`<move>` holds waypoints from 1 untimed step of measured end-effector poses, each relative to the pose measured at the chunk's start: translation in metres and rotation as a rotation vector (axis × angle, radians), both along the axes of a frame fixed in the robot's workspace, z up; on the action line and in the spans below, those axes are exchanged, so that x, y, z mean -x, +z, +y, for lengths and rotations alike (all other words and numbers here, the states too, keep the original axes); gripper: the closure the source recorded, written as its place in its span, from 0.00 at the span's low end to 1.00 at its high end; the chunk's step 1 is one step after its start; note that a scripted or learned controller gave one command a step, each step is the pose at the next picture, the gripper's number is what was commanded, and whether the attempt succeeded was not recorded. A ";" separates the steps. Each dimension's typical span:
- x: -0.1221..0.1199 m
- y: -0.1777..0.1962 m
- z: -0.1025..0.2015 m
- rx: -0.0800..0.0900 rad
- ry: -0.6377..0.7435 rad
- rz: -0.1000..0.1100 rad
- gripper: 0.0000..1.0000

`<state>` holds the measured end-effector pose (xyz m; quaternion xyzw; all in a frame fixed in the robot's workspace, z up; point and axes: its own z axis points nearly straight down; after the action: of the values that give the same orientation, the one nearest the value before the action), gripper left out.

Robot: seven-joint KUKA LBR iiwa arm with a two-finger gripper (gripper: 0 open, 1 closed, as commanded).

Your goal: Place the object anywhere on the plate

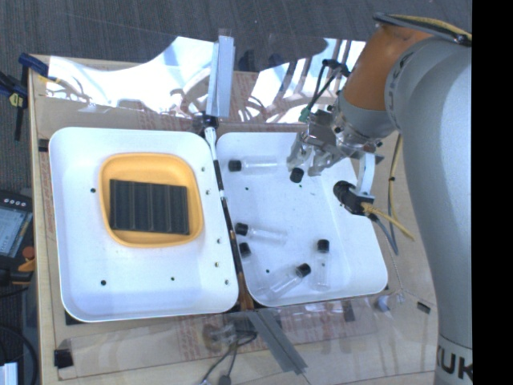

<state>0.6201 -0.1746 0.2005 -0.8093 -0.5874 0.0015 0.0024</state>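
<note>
Hand grip unclear, over right bin, vials scattered, plate left.

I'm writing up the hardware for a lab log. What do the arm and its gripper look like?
The arm is bulky, rounded and grey, with an orange band above the wrist and white lettering low on its body. The gripper is a small metal-grey assembly, with thin dark and green cables looping above it.

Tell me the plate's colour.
The plate is yellow with a dark ribbed centre, seen in the camera view.
</note>
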 end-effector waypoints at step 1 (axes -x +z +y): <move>0.000 0.000 0.000 0.000 0.000 0.000 0.00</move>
<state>0.6202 -0.1746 0.2006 -0.8093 -0.5873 0.0014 0.0023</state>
